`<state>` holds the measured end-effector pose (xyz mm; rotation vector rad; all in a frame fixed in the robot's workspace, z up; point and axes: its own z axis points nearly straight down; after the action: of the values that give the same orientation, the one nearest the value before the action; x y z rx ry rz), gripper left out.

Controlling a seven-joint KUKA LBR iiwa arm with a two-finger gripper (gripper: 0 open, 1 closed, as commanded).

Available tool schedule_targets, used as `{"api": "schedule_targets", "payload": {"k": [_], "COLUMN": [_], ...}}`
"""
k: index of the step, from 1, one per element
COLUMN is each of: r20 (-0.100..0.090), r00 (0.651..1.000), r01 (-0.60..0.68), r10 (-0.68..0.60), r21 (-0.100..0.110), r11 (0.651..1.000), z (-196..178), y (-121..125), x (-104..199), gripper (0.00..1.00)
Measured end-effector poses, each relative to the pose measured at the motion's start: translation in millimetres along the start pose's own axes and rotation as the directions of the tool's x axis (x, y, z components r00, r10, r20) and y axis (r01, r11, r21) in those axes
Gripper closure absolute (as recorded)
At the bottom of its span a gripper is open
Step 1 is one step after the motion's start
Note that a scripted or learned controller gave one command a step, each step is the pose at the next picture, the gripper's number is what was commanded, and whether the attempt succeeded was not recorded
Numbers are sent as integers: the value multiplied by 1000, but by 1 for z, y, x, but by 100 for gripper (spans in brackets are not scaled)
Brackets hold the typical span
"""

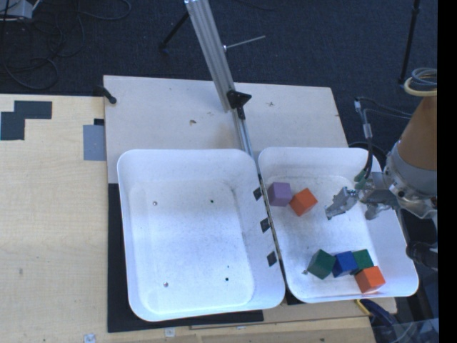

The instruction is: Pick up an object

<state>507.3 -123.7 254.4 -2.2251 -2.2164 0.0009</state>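
While my gripper [335,207] hangs seemingly spread and empty, I judge the nearby small orange cube [303,201] easiest.

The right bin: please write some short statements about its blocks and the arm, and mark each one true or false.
1. A purple block touches an orange block. True.
2. All blocks lie in the left bin. False: they lie in the right bin.
3. The gripper is over the right bin. True.
4. A blue block lies between two green blocks. True.
5. The right bin holds one orange block. False: it holds two.
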Motion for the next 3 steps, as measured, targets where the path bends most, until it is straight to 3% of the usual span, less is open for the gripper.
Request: {"api": "schedule_targets", "payload": {"k": [1, 2, 3], "r20": [1, 1, 3], "r00": [1000, 1000, 1000], "r01": [5, 2, 5], "r10": [-5, -2, -5], "r21": [0, -2, -3], "r11": [1000, 1000, 1000], "z": [165, 162, 163], "y": [29, 33, 83], "x": [15, -31, -73], "gripper": [0, 0, 0]}}
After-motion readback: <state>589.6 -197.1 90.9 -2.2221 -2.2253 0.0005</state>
